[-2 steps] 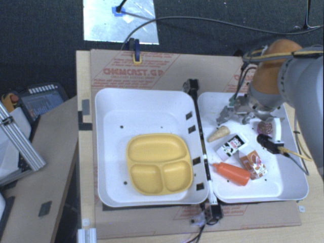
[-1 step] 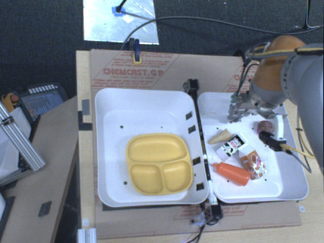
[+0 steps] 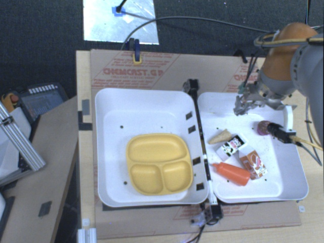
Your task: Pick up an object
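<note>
My jaws: whether they stand open or closed I cannot tell. My gripper (image 3: 245,107) hangs over the back of the right bin (image 3: 296,173), holding nothing visible. The nearest object, a tan wedge (image 3: 220,136), lies below and left of it, long axis slanting, tip toward the bin's back right. The carrot (image 3: 233,172) lies farther forward.

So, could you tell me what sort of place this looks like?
Probably a robotics lab bench for grasping trials: a grey arm reaches over two white bins holding toy items, such as a yellow divided tray and an orange carrot.
</note>
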Tool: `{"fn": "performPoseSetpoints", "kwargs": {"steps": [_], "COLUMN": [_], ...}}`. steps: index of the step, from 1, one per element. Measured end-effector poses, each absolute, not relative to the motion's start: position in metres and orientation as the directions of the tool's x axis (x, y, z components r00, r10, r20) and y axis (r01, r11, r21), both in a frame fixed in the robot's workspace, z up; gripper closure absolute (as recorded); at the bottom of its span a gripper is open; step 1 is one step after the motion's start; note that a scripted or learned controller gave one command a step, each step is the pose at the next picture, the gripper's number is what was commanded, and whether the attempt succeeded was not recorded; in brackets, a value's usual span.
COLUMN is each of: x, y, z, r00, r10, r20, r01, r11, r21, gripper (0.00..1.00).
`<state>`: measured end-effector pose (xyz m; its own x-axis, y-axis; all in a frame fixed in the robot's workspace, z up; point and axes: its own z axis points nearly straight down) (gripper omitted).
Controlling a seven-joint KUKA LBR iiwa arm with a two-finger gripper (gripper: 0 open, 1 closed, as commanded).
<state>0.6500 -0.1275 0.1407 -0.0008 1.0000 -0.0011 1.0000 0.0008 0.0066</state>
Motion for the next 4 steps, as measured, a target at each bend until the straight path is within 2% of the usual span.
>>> {"fn": "performPoseSetpoints", "kwargs": {"steps": [2, 3, 4], "x": [0.651, 0.627, 0.616], "y": [-0.12, -0.078, -0.027], "z": [0.231, 0.223, 0.228], "r00": [-0.005, -0.008, -0.009], "r10": [1.0, 1.0, 1.0], "r20": [-0.001, 0.001, 0.002], "r01": [1.0, 1.0, 1.0], "r11": [0.005, 0.008, 0.009], "r21": [0.007, 0.0, 0.001], "gripper": [1.0, 1.0, 1.0]}}
